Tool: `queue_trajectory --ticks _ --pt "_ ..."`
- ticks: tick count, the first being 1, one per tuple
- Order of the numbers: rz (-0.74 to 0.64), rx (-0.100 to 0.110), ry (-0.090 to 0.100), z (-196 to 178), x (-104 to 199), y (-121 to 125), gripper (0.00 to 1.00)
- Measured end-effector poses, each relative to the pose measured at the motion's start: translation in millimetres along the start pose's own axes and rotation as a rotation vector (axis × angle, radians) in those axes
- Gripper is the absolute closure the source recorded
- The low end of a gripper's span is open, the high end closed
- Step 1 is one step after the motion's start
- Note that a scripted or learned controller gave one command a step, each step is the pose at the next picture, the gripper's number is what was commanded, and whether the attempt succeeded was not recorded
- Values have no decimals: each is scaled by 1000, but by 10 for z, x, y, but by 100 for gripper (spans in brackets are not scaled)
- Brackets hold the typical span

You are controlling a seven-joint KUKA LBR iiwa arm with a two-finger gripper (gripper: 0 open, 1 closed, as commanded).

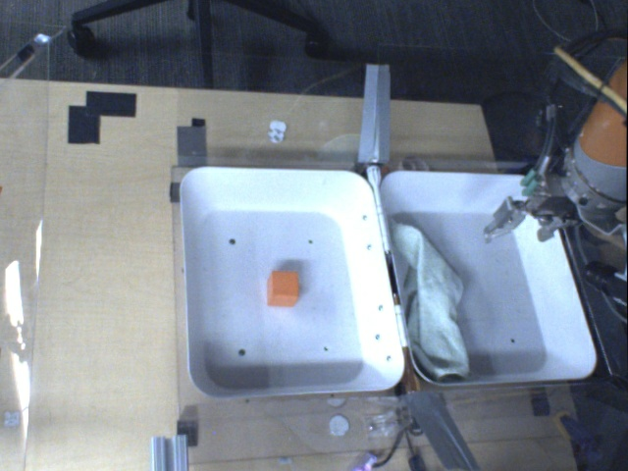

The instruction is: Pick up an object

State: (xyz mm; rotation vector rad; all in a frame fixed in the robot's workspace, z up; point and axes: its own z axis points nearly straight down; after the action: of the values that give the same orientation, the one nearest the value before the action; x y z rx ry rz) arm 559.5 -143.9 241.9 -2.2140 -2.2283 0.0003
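Observation:
A small orange cube (284,288) lies near the middle of the left white bin (211,204). A pale green-white cloth (430,297) is bunched along the left wall of the right white bin (569,356). My gripper (522,220) hangs over the upper right part of the right bin, open, its two fingers spread with nothing between them. It is well to the right of the cloth and far from the cube.
A grey metal post (374,116) stands at the back between the two bins. Black markers (98,114) sit on the wooden bench at the back left. Office chair legs (201,8) show on the dark floor beyond the bench.

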Motion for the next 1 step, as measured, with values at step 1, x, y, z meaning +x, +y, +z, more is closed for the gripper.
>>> queue_trajectory --ticks 1 --pt "69 3 1 1240 459 -361 0"
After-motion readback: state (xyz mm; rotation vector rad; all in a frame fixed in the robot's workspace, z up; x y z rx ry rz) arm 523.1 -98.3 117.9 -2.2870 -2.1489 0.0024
